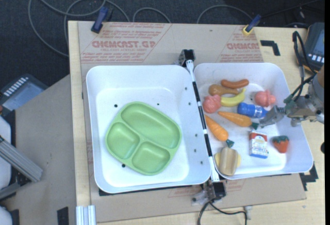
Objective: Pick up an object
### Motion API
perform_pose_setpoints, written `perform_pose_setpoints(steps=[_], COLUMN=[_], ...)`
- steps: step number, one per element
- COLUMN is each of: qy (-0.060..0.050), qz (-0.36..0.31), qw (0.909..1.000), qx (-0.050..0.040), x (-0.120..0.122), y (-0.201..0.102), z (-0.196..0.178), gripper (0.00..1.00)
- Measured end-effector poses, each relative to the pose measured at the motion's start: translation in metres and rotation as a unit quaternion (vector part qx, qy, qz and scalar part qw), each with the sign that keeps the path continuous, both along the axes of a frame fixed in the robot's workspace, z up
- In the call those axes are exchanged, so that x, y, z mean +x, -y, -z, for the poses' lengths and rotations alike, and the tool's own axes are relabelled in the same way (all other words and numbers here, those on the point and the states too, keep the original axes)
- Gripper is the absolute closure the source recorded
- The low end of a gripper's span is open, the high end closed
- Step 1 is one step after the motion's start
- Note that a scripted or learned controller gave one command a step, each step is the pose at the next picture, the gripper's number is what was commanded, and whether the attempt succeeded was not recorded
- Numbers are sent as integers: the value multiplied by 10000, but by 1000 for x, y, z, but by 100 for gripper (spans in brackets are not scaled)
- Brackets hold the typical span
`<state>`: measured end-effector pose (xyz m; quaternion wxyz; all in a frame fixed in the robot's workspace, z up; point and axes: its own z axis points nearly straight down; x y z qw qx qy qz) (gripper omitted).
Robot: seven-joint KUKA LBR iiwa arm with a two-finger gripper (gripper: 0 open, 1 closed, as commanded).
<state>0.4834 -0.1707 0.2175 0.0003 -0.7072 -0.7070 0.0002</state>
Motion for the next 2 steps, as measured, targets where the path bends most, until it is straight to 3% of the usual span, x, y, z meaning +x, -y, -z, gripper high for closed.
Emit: perform_pose_setpoints(steps=[1,2], qy=[-9,10], qz=[-2,-7], qw=[10000,10000], qx=[6,-4], x=[49,87], y=[0,-25], z=[106,133], gripper=[0,0])
